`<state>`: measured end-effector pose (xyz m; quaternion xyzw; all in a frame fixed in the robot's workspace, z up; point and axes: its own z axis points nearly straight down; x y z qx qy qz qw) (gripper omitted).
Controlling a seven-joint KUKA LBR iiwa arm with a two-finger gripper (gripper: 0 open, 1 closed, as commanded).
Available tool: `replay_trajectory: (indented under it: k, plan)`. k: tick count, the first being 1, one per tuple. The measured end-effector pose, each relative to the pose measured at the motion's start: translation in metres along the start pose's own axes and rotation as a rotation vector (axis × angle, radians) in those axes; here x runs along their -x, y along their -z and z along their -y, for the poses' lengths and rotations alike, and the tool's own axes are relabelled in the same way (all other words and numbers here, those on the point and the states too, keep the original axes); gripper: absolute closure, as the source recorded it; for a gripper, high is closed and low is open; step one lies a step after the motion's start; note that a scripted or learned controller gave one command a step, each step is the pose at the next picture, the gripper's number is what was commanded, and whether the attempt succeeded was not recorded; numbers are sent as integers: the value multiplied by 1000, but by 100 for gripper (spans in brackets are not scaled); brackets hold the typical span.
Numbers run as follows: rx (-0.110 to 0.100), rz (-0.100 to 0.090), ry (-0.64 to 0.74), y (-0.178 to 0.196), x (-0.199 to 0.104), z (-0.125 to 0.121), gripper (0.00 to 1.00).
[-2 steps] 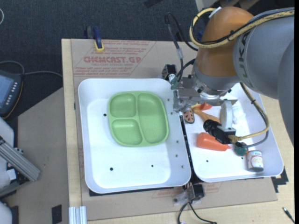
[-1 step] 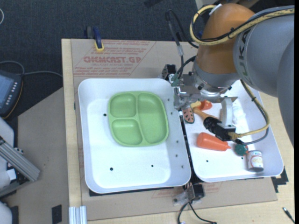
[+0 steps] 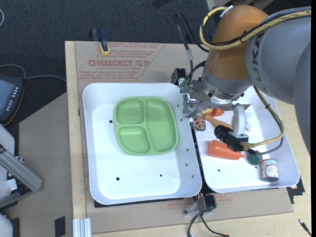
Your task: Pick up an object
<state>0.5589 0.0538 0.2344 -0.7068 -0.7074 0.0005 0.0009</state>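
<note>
My gripper [image 3: 196, 113] hangs low over the far left corner of the right bin [image 3: 217, 177], close to the wall between the two bins. A small brown spotted object [image 3: 200, 123] lies right under it; whether it is gripped cannot be seen. An orange piece [image 3: 216, 112] pokes out just to the right of the gripper. An orange carrot-shaped toy [image 3: 224, 150] lies in the middle of the right bin. A small jar with a red label [image 3: 270, 169] stands near the bin's front right corner.
A green divided plate [image 3: 146, 125] lies in the left bin [image 3: 138, 181]. A white crumpled sheet [image 3: 251, 120] rests at the right bin's far side, partly under the arm. A small green piece [image 3: 254, 157] lies beside the jar. The arm's bulk covers the right bin's back.
</note>
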Motion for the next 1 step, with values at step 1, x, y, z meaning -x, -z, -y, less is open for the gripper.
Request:
replay_trajectory:
  k: [1]
  plan:
    - [-3,1,-2,-20,8,1,100]
